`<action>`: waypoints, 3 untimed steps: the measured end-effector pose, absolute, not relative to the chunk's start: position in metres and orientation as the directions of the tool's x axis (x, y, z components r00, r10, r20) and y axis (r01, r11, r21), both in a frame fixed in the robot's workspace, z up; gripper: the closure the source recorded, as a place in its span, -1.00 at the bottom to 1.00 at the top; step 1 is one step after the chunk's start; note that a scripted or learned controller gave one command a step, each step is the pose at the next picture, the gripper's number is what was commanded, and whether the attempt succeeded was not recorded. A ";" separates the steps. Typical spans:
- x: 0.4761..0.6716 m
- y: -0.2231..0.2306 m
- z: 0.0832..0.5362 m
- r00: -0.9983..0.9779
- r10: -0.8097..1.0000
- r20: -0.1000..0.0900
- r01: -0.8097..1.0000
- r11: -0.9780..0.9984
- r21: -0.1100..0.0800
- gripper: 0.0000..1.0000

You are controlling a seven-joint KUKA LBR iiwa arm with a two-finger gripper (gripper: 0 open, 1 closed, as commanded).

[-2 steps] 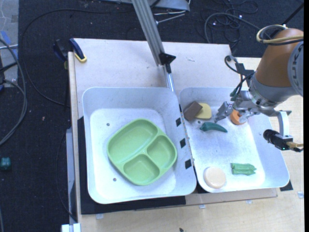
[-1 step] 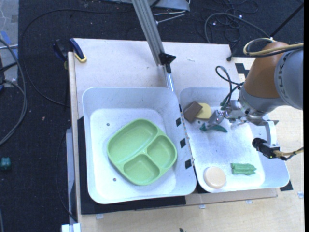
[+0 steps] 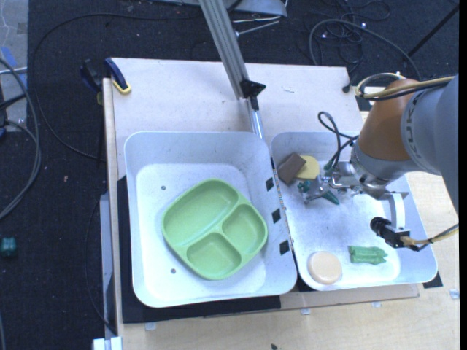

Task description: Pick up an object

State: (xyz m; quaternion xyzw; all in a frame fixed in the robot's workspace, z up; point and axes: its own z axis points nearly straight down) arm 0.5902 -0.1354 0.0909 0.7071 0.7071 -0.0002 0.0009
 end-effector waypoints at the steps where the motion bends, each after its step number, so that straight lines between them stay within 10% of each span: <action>1: 0.591 -0.136 0.104 0.001 1.000 -0.004 1.000 -0.001 0.005 1.00; 3: 0.602 -0.132 0.202 -0.003 1.000 -0.001 1.000 0.003 0.004 1.00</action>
